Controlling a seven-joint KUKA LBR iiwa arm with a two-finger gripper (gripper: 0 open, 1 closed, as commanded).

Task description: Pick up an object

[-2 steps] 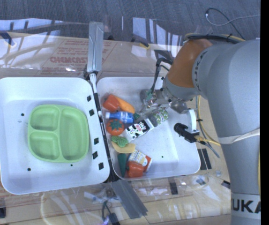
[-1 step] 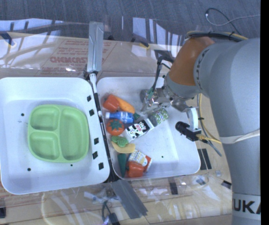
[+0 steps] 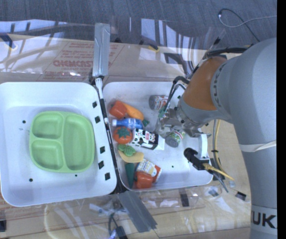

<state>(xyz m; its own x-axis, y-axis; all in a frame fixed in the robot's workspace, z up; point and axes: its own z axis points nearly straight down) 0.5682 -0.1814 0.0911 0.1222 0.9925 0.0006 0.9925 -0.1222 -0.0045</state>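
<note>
My gripper (image 3: 169, 126) hangs low over the middle of the right bin (image 3: 183, 171), reaching in from the right. Directly at its tip lies a small grey-green can (image 3: 174, 138), and the view does not settle whether the can is held. A second silver can (image 3: 157, 102) lies just behind the gripper. To the left sits a cluster of toy food: an orange piece (image 3: 121, 108), a blue pack (image 3: 131, 123), a red tomato (image 3: 123, 135), a black-and-white carton (image 3: 146, 139), a yellow banana (image 3: 132, 156) and a red-orange packet (image 3: 147, 171).
The left bin (image 3: 8, 113) holds a green divided plate (image 3: 62, 141). A grey divider (image 3: 101, 59) and black clips run between the bins. A black part of the arm with a yellow cable (image 3: 200, 161) overhangs the right bin's front right corner.
</note>
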